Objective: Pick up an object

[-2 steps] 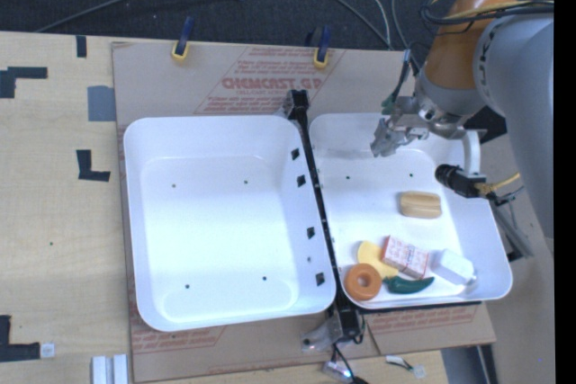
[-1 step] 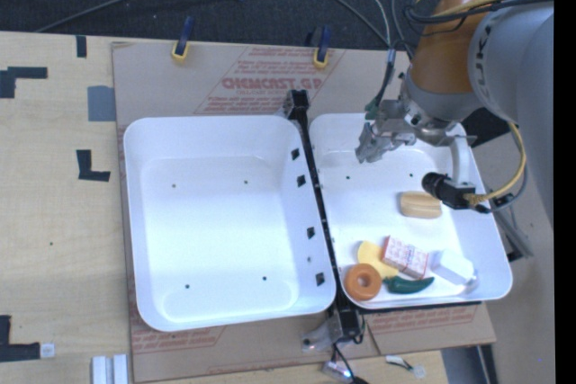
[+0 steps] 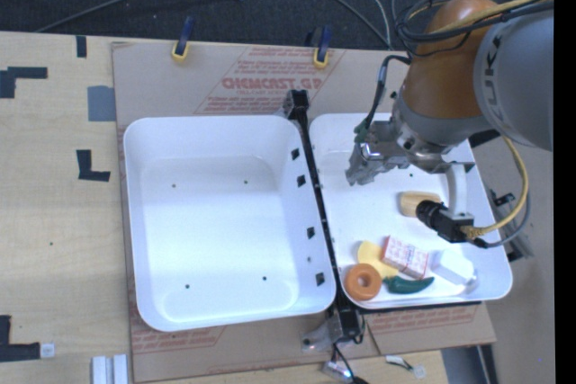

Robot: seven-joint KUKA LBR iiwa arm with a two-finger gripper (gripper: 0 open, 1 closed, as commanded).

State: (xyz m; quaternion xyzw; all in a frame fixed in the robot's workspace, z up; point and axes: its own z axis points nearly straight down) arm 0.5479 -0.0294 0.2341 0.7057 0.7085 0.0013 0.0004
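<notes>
A flat cardboard sheet point(image 3: 261, 85) printed with red lettering covers the wooden bench, pinned at its far edge by two small clamps, seemingly to keep it from sliding. On it sit two shallow white plastic bins side by side, joined along their shared edge by a black strip with clips. The left bin point(image 3: 144, 193) has a bare white floor.

A large grey robot arm with an orange band above its wrist point(image 3: 468, 67) reaches in from the right and hangs over the far half of the right bin point(image 3: 337, 193). Its metal two-finger gripper point(image 3: 364, 166) points down toward the bare white floor near the divider, well apart from the objects. Nothing is visible between its fingers; whether they are spread or closed cannot be told at this angle.

The candidates for picking lie clustered along the right bin's near edge: a red-and-white patterned packet point(image 3: 407, 256), a white block point(image 3: 454, 270) beside it, an orange ring-shaped toy doughnut point(image 3: 364, 281), and a small green pepper-shaped toy point(image 3: 409, 285). A pale yellow cylinder point(image 3: 419, 202) lies apart, closer to the arm.
</notes>
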